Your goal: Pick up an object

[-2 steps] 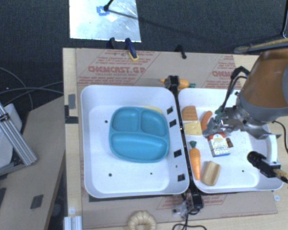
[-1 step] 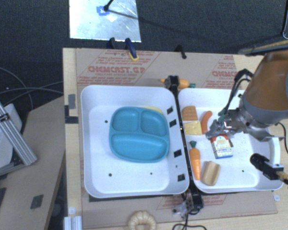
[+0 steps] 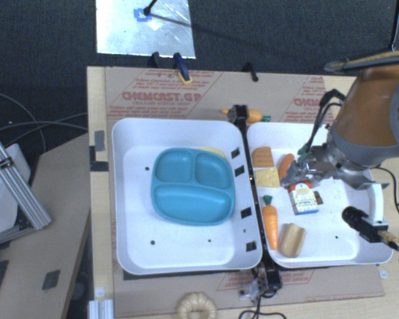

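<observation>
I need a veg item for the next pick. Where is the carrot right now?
The carrot lies in the right bin, near its left wall, just left of the bread roll and below the cheese slice.

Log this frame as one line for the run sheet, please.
gripper: low in right bin, over small carton | grasp: unconfirmed | carrot, bread roll: near front | blue plate: left bin

Two white bins (image 3: 130,198) (image 3: 346,244); one blue divided plate (image 3: 191,185); two carrots (image 3: 270,222) (image 3: 285,165); possibly two bread pieces (image 3: 262,157) (image 3: 292,239); one carton (image 3: 304,198).
</observation>
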Controlling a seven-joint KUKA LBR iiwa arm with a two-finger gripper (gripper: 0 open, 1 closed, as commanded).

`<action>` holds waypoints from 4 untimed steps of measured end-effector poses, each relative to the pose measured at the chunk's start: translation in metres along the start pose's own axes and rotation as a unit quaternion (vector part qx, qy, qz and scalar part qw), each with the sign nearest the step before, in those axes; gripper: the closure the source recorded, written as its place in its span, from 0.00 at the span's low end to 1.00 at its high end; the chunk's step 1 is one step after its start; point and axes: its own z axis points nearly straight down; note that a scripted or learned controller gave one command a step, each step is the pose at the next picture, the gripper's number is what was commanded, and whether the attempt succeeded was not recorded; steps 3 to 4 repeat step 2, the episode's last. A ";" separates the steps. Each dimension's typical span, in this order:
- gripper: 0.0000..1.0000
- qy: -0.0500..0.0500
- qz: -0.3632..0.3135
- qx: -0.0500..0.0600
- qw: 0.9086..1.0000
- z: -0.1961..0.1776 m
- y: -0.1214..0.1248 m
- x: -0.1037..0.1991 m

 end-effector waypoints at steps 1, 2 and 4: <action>1.00 -0.001 0.003 0.001 1.000 0.001 -0.009 -0.008; 1.00 -0.001 0.001 0.000 1.000 0.008 0.002 -0.003; 1.00 -0.001 0.001 0.000 1.000 0.008 0.002 -0.003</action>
